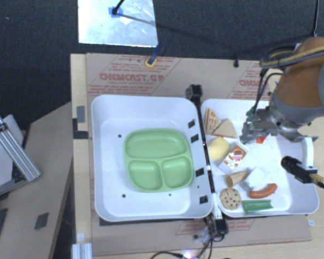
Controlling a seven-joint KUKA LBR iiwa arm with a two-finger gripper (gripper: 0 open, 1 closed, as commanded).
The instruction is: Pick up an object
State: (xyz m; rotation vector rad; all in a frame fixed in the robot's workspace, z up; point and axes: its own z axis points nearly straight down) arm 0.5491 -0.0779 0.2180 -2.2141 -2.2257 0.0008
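My hand hangs over the right bin; whether it is released or clenched I cannot tell. The toy foods lie at its seven o'clock: yellow lemon, sausage, cookie. The green tray sits in the left bin.

The left bin holds a green divided tray. The right bin, toward the frame's right, holds toy foods: pizza slice, cookie, sausage. The tool hovers above its upper part.
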